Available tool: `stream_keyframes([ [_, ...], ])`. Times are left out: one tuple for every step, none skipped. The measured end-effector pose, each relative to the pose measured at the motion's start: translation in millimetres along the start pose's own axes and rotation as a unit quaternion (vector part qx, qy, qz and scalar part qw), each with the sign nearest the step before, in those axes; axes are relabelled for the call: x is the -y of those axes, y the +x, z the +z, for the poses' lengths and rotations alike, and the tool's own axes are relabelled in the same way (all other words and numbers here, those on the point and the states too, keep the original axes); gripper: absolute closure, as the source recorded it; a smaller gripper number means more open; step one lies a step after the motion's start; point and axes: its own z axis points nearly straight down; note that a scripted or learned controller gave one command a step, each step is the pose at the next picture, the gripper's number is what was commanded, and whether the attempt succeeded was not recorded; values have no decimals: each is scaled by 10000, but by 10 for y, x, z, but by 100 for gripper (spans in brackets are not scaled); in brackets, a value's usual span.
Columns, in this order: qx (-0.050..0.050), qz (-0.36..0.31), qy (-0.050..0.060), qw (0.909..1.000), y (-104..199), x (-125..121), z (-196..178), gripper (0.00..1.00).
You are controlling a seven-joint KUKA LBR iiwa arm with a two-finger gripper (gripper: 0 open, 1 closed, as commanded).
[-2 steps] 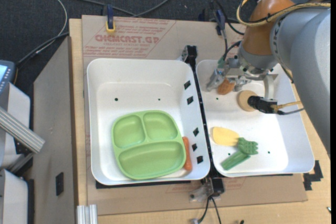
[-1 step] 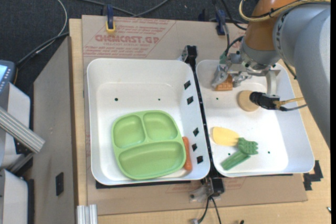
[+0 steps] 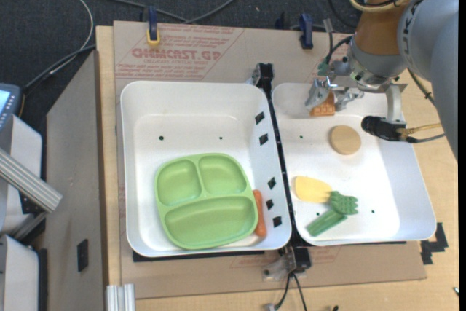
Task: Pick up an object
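Green toy broccoli [image 3: 332, 213] lies at the near end of the right white bin [image 3: 408, 226], its leafy head at about one o'clock from its stalk. Touching it at ten o'clock is a yellow rounded toy [image 3: 312, 189]. Farther up the bin, at twelve o'clock from the broccoli, rests a tan round disc [image 3: 346, 140]. At eleven o'clock from the disc, in the bin's far corner, a small orange block [image 3: 323, 106] sits under the grey arm's gripper [image 3: 329, 92]; whether its fingers are parted or closed, I cannot tell. At nine o'clock, the left white bin [image 3: 138, 127] holds a green three-compartment plastic tray [image 3: 207, 199], with an orange carrot-like piece [image 3: 258, 213] touching its right edge.
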Motion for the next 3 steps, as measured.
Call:
stream_keyframes([
  [-1, -13, -13, 10000, 58, 13, -637, 100],
  [-2, -13, -8, 10000, 65, -5, -1089, 100],
  [-16, -26, 42, 10000, 551, 254, -1127, 100],
])
